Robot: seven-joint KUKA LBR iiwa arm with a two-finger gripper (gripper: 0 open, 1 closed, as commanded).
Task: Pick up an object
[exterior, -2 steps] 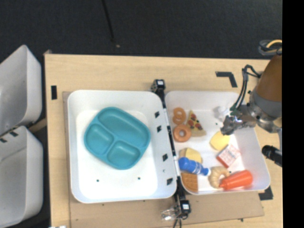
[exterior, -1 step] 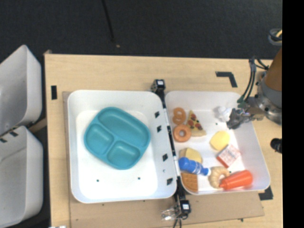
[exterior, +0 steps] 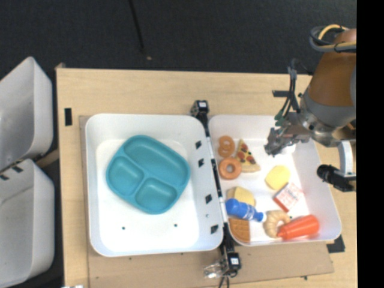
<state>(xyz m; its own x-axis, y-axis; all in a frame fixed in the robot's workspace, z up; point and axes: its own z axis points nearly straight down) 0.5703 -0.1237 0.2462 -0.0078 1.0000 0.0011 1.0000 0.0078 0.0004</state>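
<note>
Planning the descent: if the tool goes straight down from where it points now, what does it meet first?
Probably bare floor of the right bin, under the tool. The yellow block lies nearer the camera; depth is unclear.

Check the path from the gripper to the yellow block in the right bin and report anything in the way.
Nothing visible blocks it. The gripper hangs over the right bin, up and slightly left of the yellow block, with bare bin floor between them. The pizza slice lies off to the left and the red-and-white packet sits below the block.
</note>
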